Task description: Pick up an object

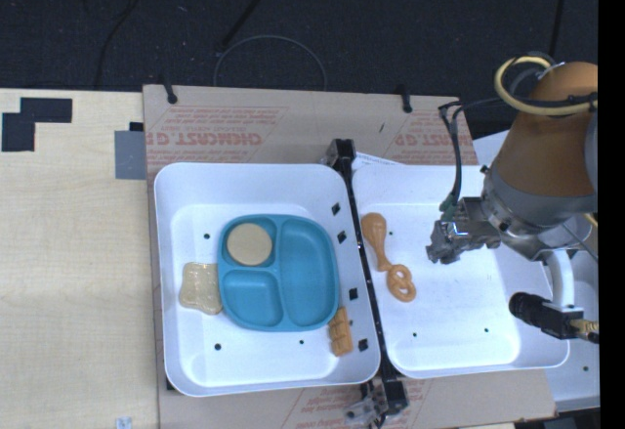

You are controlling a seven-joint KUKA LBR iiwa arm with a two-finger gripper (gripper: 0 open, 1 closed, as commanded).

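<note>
At the bottom edge of the view, closest in, sits the dark clamp point(376, 403) that joins the two white bins where their near corners meet, probably there to keep them from sliding apart on the bench point(68, 261). The left bin point(171, 222) carries a blue divided plate point(278, 273) with a round tan biscuit-like piece point(248, 243) lying in its upper left compartment; a pale toast-shaped piece point(200, 286) lies against the plate's left rim, and a small orange-brown piece point(339, 331) lies just beside the plate's lower right corner, close to the bin wall. The right bin point(459, 349) holds the likeliest thing to pick: an orange spoon-like toy point(387, 257) lying flat on the bin floor near the dividing wall, its rounded end away from the camera and its looped end nearer. The arm point(547, 149) reaches in from the right, and its end effector point(447, 243) hangs over the right bin, near the toy but apart from it, to the toy's right; nothing is seen in its grip. Whether the end effector is spread or pressed together I cannot tell from this slant. I judge the pick not yet made, the end effector needing to shift leftward and down over the toy's narrow stem.
</note>
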